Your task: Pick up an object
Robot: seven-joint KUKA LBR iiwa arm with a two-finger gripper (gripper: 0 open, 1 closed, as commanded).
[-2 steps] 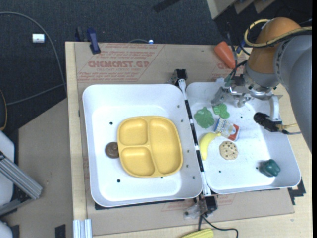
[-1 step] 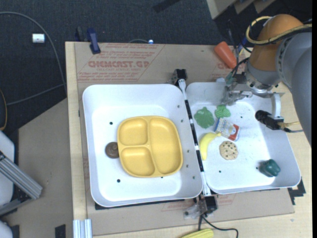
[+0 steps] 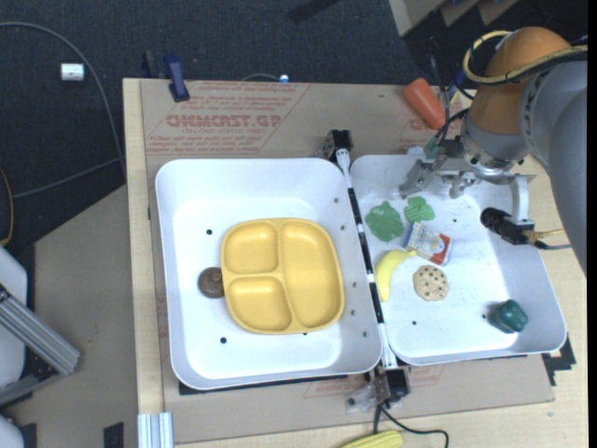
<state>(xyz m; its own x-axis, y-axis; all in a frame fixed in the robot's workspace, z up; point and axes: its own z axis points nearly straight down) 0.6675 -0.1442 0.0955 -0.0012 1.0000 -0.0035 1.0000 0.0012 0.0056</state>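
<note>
Objects for picking lie in the right bin point(image 3: 536, 278), spread over its left half and near corner. Nearest the camera, a dark green rounded piece point(image 3: 508, 316) sits close to the bin's front right corner, well apart from the others. Further in, a round cookie point(image 3: 430, 283) lies just beside a yellow banana point(image 3: 389, 271), which rests against the bin's left wall. Just behind the cookie is a small red, white and blue packet point(image 3: 430, 244), touching or nearly touching the banana's upper end. Behind that, a flat green leaf-like piece point(image 3: 383, 221) lies near the left wall, with a smaller darker green piece point(image 3: 419, 209) just beside it on the right.

In the left bin point(image 3: 177, 250), a yellow divided plate point(image 3: 281, 275) lies in the middle, and a brown round piece point(image 3: 211, 282) pokes out from under its left edge.

At the far end of the right bin, the gripper point(image 3: 437, 177) hangs above the back edge, just behind the darker green piece. Whether the fingers are apart or together cannot be told from here, and nothing is seen between them. Both bins rest on the table point(image 3: 140, 157).
</note>
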